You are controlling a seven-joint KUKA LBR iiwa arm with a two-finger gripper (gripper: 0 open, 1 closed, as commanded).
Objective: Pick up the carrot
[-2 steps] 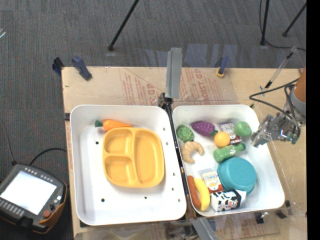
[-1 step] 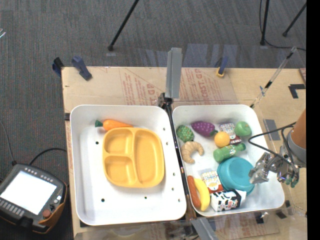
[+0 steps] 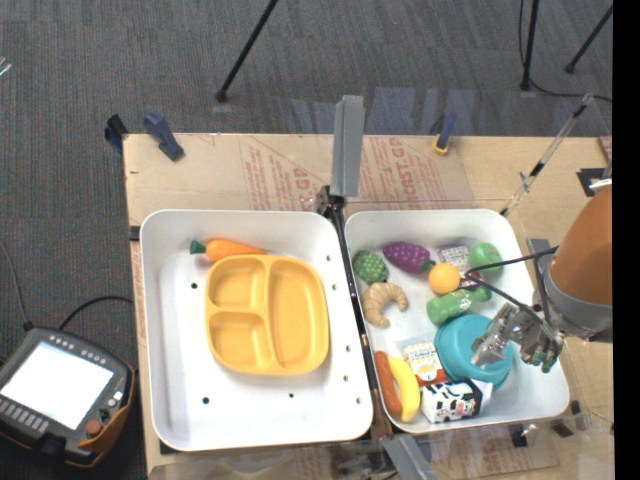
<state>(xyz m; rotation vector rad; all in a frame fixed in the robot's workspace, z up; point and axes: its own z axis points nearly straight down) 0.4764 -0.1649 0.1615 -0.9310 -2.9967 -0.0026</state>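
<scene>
Gripper (image 3: 518, 344) hangs over right bin's (image 3: 548, 368) near right corner, just right of teal bowl (image 3: 468, 348); fingers' spread can't be made out. Yellow tray (image 3: 267, 314) sits mid left bin (image 3: 165, 368). Carrot (image 3: 232, 249) lies at tray's far left corner, towards left bin's far edge, well apart from gripper.

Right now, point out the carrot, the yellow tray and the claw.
carrot (image 3: 235, 249), camera view, middle of orange body.
yellow tray (image 3: 297, 313), camera view, floor of large compartment.
claw (image 3: 492, 353), camera view, between fingertips.
</scene>
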